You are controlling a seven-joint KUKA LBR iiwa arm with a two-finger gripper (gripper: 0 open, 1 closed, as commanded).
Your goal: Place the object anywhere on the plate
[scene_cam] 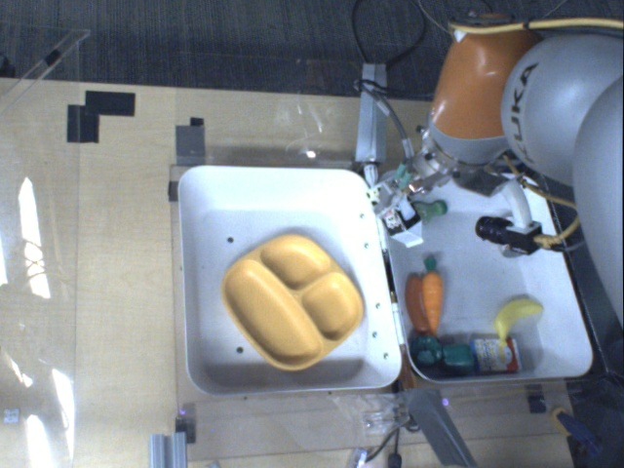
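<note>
Over the right bin's (575, 354) top-left corner, my fingers (402, 203), grip unreadable, hover; carrot (425, 300) lies unpicked, yellow plate (292, 300) bare.

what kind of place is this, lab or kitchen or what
Most likely a robotics lab bench, not a kitchen: a grey and orange arm reaches over two white bins, and the food is toys, like the carrot and banana.

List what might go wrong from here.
1. The carrot, bottle and banana lie close together near the right bin's front wall, so a pick may catch two or slip.
2. The plate has raised dividers, so a dropped item may roll.
3. The tool is at the bins' shared rim and may clip it.
</note>
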